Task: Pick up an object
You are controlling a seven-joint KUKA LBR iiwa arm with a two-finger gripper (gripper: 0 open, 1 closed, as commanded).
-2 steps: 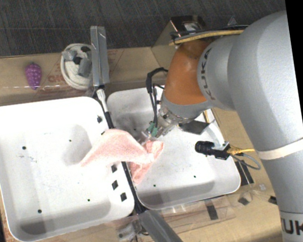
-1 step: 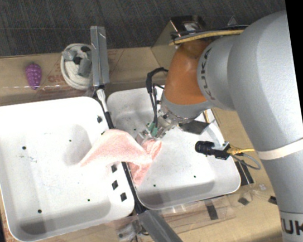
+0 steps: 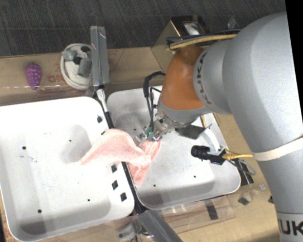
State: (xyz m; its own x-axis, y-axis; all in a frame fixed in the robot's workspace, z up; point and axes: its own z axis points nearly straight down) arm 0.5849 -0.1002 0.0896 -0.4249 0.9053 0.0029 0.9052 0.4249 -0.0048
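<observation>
Cloth lies draped over the wall between the two bins, mid-desk, with the pincer at its right end, grip state I cannot tell, so grasping seems underway; next comes a straight lift.

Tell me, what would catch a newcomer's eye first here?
The big grey arm with its orange band fills the right side, reaching over the right bin. Next comes the pink cloth, draped across the divide between the two white bins, with the tool at its right end. A small purple object sits on the bench beyond the left bin.
</observation>
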